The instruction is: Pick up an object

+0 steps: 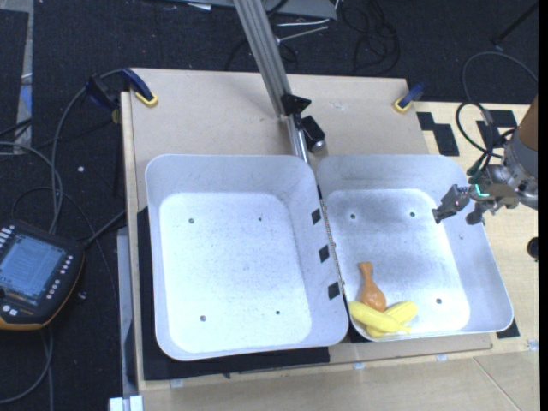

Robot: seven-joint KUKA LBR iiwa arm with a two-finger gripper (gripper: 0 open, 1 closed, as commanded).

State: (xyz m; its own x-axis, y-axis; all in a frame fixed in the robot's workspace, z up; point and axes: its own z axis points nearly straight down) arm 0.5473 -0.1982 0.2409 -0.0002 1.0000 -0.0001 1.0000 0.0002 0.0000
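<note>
An orange pear-shaped toy (pixel 371 289) lies in the right bin (pixel 428 204) near its front left corner. Touching it at the front is a yellow banana-like toy (pixel 383 317), against the bin's front wall. My gripper (pixel 461 205) hangs over the right bin's far right edge, well apart from both toys, up and to their right. Its two dark fingers are spread, and nothing sits between them.
The left bin (pixel 231 255) lies beside the right one, with black clips (pixel 325 251) along the shared wall. A slanted metal post (pixel 270 58) rises from behind the bins. A teach pendant (pixel 30 272) lies off the bench at left.
</note>
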